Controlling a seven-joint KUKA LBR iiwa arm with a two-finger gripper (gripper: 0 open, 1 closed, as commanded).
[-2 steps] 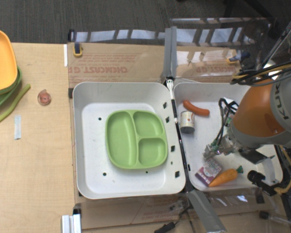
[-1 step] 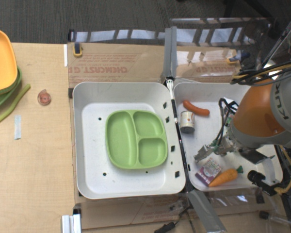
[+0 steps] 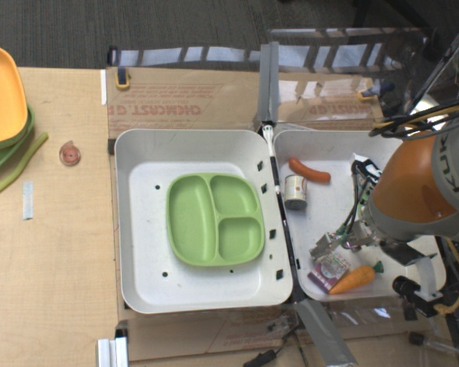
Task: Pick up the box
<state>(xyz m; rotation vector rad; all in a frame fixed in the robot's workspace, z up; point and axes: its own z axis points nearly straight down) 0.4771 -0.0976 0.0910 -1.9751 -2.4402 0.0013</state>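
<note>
Gripper [image 3: 338, 245] low over box [image 3: 330, 268], just above carrot [image 3: 353, 279] in right bin [image 3: 321, 150]; opening and hold impossible to tell.

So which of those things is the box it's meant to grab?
Look in the right bin, at its near edge, just under the gripper. The box is the small flat packet with a purple edge, lying against the orange carrot; everything else there is rounded.
</note>
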